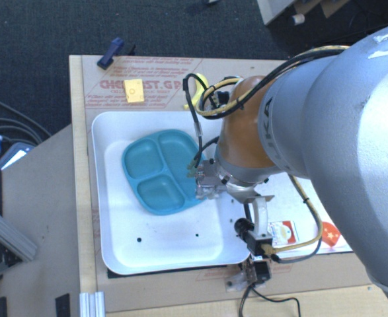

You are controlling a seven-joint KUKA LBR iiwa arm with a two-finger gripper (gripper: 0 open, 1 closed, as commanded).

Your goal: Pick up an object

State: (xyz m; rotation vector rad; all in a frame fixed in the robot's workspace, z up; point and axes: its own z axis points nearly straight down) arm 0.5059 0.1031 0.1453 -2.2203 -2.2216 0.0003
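The big grey arm segment (352,144) looms nearest the camera, filling the 3 o'clock side, and below it the orange band (243,134) leads down to the wrist and the gripper (203,180), which sits over the right edge of the left shallow white plastic bin (108,197). Whether the fingers are wide, narrow or closed on anything cannot be told, since the wrist hides them. The teal three-compartment plastic plate (160,170) lies flat in the bin's upper middle, its 3 o'clock rim just beside the gripper. A small red-and-white packet (283,233) lies at 5 o'clock of the gripper, in the right bin. On the tabletop (88,269), toward 11 o'clock, a yellow square tag (133,91) rests on printed cardboard (147,78).
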